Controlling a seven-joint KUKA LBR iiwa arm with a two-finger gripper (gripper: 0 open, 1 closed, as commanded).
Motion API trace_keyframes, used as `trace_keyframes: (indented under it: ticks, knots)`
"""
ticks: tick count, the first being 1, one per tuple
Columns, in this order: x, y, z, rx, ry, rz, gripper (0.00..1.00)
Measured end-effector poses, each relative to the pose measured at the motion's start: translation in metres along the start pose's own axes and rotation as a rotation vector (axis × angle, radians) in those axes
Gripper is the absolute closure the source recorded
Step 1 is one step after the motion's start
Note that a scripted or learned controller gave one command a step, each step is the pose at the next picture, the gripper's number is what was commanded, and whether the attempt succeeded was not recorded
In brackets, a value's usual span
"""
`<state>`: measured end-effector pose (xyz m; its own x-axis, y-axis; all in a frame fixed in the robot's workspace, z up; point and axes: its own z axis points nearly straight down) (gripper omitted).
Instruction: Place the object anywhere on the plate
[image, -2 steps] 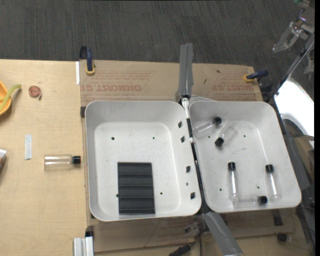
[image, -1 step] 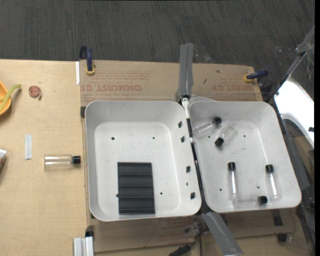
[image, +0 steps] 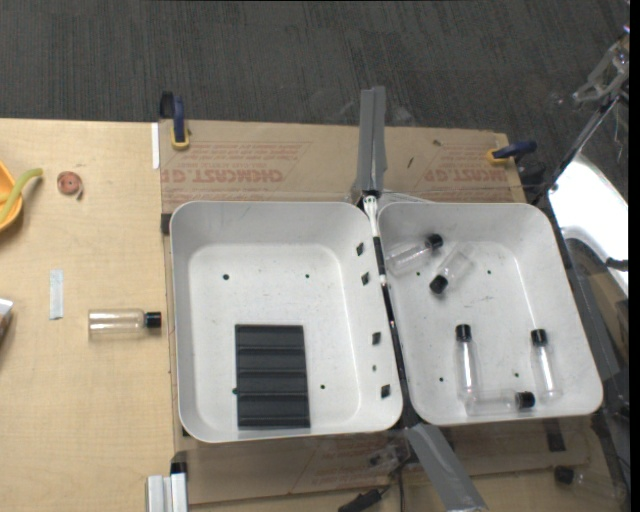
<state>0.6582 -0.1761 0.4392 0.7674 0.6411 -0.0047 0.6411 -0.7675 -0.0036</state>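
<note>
Camera view: clear vials (image: 463, 360) with black caps lie in the right bin (image: 560, 260), light, slippery, round; grip mid-body for the black plate (image: 270, 377). Gripper state: cannot tell.

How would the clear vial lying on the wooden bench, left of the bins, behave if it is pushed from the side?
The clear vial lies on its side and looks round, so it would probably roll. It seems see-through with nothing visible inside, so likely light. Its smooth wall may be slippery for fingers, and its black cap end may make it curve.
</note>
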Motion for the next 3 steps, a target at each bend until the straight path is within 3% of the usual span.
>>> trace_keyframes:
  ticks: [1,2,3]
  knots:
    - [-0.066,0.003,-0.001,0.000,0.001,0.161,0.00]
    - [-0.033,0.001,0.000,0.000,0.001,0.361,0.00]
    - [-0.125,-0.044,0.000,0.000,0.001,0.443,0.00]
